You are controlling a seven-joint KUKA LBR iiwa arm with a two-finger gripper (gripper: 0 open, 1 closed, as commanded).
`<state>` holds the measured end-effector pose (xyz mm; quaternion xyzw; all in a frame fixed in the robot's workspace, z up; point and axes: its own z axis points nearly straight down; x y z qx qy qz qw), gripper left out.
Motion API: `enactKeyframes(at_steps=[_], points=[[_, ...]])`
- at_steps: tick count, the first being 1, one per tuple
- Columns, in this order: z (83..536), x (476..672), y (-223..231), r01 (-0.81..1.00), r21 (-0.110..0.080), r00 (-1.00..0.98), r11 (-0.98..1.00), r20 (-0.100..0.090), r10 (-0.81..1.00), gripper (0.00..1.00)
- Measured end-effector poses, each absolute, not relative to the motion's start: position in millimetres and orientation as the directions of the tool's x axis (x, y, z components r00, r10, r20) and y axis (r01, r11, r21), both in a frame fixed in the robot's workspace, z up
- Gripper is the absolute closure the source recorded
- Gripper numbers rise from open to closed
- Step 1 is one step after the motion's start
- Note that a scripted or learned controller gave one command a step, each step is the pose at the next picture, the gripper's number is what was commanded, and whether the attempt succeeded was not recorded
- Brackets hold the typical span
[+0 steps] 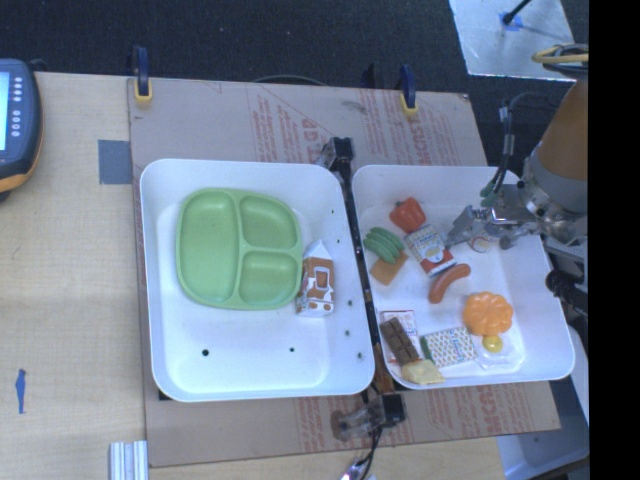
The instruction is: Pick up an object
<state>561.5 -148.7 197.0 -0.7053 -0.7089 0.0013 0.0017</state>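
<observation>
Tool [468, 230] above right bin [560, 353]; sausage [449, 282] just below-left.

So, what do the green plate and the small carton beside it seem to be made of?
The green plate looks like molded plastic with a matte finish: one even color, rounded dividers. The small carton seems to be printed cardboard, judging by its folded edges, though it could be a plastic toy.
</observation>
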Motion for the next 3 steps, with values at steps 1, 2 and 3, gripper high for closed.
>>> enactKeyframes(at_steps=[1, 2, 3], points=[[101.8, 549.9, -107.4, 1.000, -0.005, -0.009, 0.009, 0.000, 1.000, 0.00], [96.0, 601.9, -109.2, 1.000, 0.003, -0.005, 0.005, -0.002, 1.000, 0.00], [95.3, 656.1, -102.6, 1.000, -0.020, -0.010, 0.010, 0.001, 1.000, 0.00]])
